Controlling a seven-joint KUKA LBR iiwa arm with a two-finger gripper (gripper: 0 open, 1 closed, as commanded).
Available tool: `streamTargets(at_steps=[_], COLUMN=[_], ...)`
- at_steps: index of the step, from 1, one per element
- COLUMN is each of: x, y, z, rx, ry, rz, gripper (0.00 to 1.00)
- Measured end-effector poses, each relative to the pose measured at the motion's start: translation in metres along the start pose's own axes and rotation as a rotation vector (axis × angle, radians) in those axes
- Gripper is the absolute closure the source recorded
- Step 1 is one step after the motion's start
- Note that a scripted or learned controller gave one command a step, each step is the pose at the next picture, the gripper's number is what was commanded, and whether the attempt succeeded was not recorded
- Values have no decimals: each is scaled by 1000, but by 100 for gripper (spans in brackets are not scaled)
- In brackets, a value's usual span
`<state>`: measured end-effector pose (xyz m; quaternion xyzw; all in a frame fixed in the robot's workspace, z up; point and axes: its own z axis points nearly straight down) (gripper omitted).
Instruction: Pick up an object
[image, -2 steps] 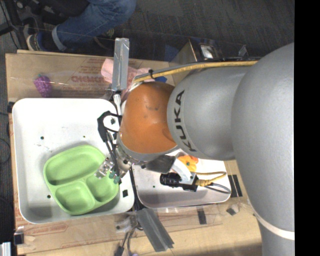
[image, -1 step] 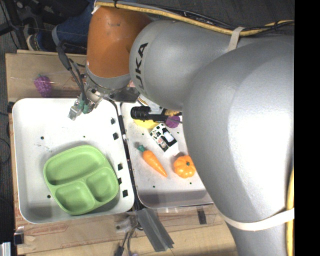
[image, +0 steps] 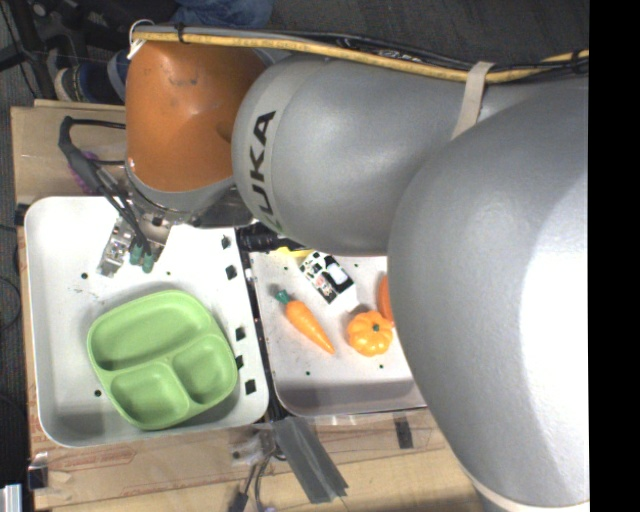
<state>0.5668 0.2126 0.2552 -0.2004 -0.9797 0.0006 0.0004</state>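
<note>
Grey arm with its orange band reaching over the left shallow white bin (image: 45, 300), the two-finger gripper (image: 128, 252) low near that bin's far edge.

The gripper hangs just above the left bin's floor close to its far left corner; whether its fingers are spread or pressed together I cannot tell, and nothing is seen between them. A green plastic plate with three compartments (image: 160, 357) lies in the near half of the same bin, apart from the gripper. In the right shallow white bin (image: 330, 400) lie an orange toy carrot with a green tip (image: 306, 322), a small orange toy pumpkin (image: 370, 333) just beside it, and a black-and-white printed card (image: 327, 275) towards the far edge. Another orange thing (image: 384, 298) shows partly behind the arm. Both bins rest on a wooden table (image: 35, 140).
</note>
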Motion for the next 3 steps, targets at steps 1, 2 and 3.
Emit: streamTargets(at_steps=[1, 2, 3], x=[70, -9, 57], y=[-25, 5, -18], z=[142, -1, 5], rx=[2, -4, 0], ry=[3, -4, 0], rz=[33, -32, -8], gripper=[100, 100, 100])
